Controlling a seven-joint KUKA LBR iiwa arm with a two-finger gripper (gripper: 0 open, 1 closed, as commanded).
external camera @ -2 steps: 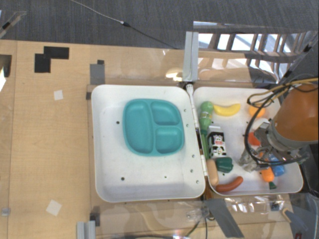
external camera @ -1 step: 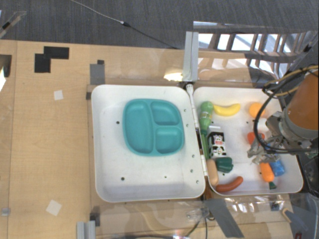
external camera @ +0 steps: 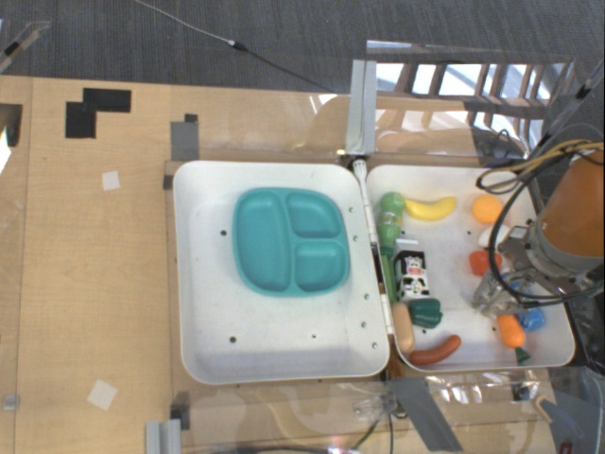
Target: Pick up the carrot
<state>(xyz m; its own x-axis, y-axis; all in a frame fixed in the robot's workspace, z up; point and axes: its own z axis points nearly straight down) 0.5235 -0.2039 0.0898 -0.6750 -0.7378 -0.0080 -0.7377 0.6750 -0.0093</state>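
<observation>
The carrot (external camera: 512, 332) is small and orange, with a green top pointing toward the bin's front right corner. It lies on the floor of the right bin (external camera: 454, 244) near its front right. My gripper (external camera: 492, 293) hangs low over that bin just up and left of the carrot, close beside it. The wrist and its cables hide the gripper's tips. Nothing can be made out between them.
A blue piece (external camera: 534, 320) touches the carrot's right side. The right bin also holds a red piece (external camera: 479, 263), an orange (external camera: 487, 209), a banana (external camera: 430, 209), a green bottle (external camera: 389, 218), a cow-print carton (external camera: 410, 274) and a sausage (external camera: 433, 351). A teal divided plate (external camera: 288, 241) lies in the left bin (external camera: 208, 253).
</observation>
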